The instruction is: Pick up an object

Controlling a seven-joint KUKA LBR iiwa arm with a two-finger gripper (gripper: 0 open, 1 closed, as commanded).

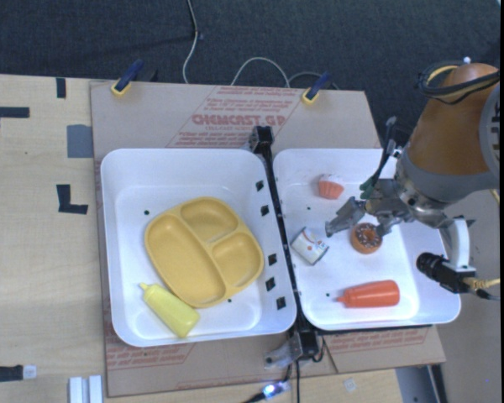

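Hovering over the right bin point(437, 309), I have my gripper point(363, 217) low near that bin's centre, just above a small round brown-and-orange object point(366, 238) that sits at roughly six o'clock from my fingertips. My fingers look spread apart, one dark prong reaching toward nine o'clock and the other toward the round piece, with nothing caught between them, so I judge the gripper open and empty. That spread makes sense as a stance for closing on something small beneath me, and the round object seems the likeliest target, though I cannot be sure. Around it lie other candidates: a small pink-orange piece point(330, 187) at about eleven o'clock, a little white cup-like item point(309, 247) tipped on its side at eight o'clock near the divider, and a long orange-red object point(370, 294) at six o'clock close to the bin's front wall. The left bin point(118, 175) holds a yellow compartment tray point(203, 249) with a yellow squeeze bottle point(169, 308) touching its seven o'clock corner; those are well apart from me. My own wrist and orange band cover the bin's far right side, so whatever sits beneath is hidden. The round object's surface is too small and blurred to identify, and whether my fingertips touch the bin floor I cannot tell.
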